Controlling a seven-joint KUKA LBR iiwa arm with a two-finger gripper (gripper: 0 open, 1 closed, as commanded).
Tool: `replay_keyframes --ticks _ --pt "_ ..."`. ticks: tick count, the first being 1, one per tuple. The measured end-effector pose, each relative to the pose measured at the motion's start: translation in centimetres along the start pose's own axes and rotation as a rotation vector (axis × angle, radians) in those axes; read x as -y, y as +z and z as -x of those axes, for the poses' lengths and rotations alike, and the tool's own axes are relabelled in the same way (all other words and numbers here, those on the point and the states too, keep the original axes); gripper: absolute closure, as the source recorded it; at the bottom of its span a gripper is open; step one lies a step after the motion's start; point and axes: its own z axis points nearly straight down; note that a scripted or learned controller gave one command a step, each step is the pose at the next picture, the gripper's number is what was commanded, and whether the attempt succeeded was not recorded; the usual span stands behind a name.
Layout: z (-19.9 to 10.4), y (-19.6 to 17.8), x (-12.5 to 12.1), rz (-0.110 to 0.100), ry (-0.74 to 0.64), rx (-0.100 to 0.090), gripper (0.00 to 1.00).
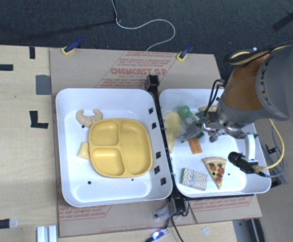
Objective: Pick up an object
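The arm (257, 87) reaches in from the right over the right bin (257, 188), its orange band above the wrist and its gripper (196, 130) low over the bin's upper middle; whether the claw is spread or closed cannot be told from this slanted view, for the dark linkage hides it. Several loose things lie around the claw: a green piece (185, 113) just above and to its left; a pale yellow piece (172, 122) further left, against the bin's left wall; a small orange block (195, 146) just below the claw, near to it but whether touching I cannot tell. Lower in the same bin lie a pizza slice toy (216, 171), well apart from the claw, and a patterned square pad (194, 179) beside the slice to its left. The left bin (71, 105) holds a yellow divided plate (120, 147) in its middle; a tan curved piece (87, 117) lies at the plate's upper left; a pale wedge (83, 150) peeks from under the plate's left edge.
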Motion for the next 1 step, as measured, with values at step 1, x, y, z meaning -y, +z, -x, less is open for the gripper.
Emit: replay_keyframes --ticks 1 --pt "-0.1 5.39 0.08 0.002 0.0 0.0 0.0"
